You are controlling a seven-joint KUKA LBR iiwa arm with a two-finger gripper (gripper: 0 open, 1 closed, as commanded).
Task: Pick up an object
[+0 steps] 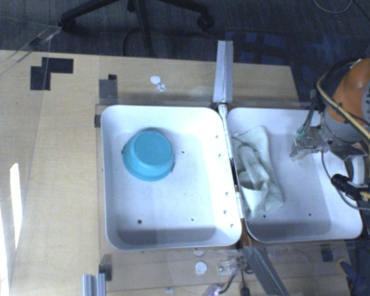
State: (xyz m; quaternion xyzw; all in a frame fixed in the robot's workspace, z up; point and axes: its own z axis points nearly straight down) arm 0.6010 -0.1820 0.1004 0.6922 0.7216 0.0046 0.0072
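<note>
A blue bowl lies upside down in the left white bin, toward its upper left. A crumpled white cloth lies along the left side of the right white bin. My gripper hangs over the upper right part of the right bin, to the right of the cloth and apart from it. Nothing shows between its fingers.
A metal bar stands at the back between the two bins. The arm's grey body with orange band and its cables crowd the right bin's right edge. Wooden bench top spreads to the left.
</note>
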